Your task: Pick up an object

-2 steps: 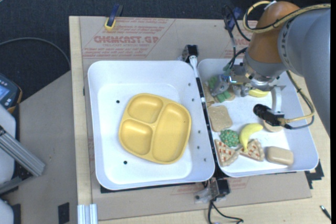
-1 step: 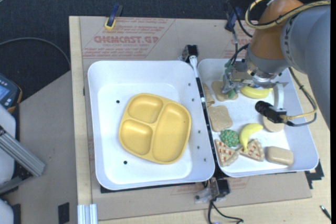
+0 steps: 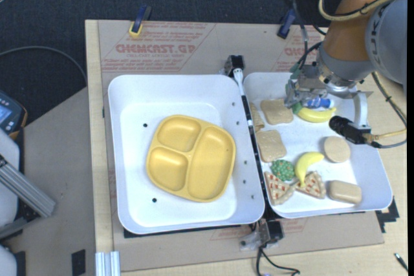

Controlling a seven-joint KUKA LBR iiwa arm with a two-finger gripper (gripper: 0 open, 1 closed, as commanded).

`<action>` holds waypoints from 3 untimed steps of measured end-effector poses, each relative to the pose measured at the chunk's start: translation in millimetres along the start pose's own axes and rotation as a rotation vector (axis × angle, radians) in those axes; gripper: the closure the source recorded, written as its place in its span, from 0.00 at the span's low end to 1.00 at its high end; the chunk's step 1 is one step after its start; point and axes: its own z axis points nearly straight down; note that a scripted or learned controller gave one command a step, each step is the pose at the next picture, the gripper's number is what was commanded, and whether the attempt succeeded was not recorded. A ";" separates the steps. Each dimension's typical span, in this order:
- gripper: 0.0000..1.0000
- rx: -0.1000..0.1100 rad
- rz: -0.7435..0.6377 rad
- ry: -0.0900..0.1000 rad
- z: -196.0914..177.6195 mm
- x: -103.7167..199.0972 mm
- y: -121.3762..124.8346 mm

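The grey arm with its orange band [image 3: 352, 6] reaches in from the right, and its tool [image 3: 303, 95] hangs low over the far part of the right-hand white bin [image 3: 381, 184]. Whether the tool is wide, narrow or holding anything cannot be told from this slant, as the wrist hides it.

Just beside the tool, near the bin's far edge, lie a slice of toast [image 3: 277, 112] and a yellow banana [image 3: 317, 115], with a small blue-and-white object [image 3: 318, 102] touching the banana's far side. A second slice of bread [image 3: 272, 145] lies along the bin's left edge. A round cookie [image 3: 336, 150] sits toward the right edge.

Near the bin's front edge are a green broccoli piece [image 3: 283, 169], a second banana [image 3: 306, 165], two pizza slices [image 3: 279, 188] [image 3: 312, 185] and a tan bread roll [image 3: 343, 191].

The left-hand white bin [image 3: 129, 106] holds a yellow three-compartment tray [image 3: 191, 157] near its middle. Both bins rest on a cardboard-covered surface [image 3: 168, 48].
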 end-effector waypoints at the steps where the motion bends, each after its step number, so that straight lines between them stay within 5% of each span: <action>1: 1.00 -0.003 -0.002 0.000 -64.8 1.5 0.4; 2: 1.00 0.002 -0.002 0.001 -67.8 1.6 1.1; 3: 1.00 0.011 -0.004 0.004 -57.5 38.1 -35.9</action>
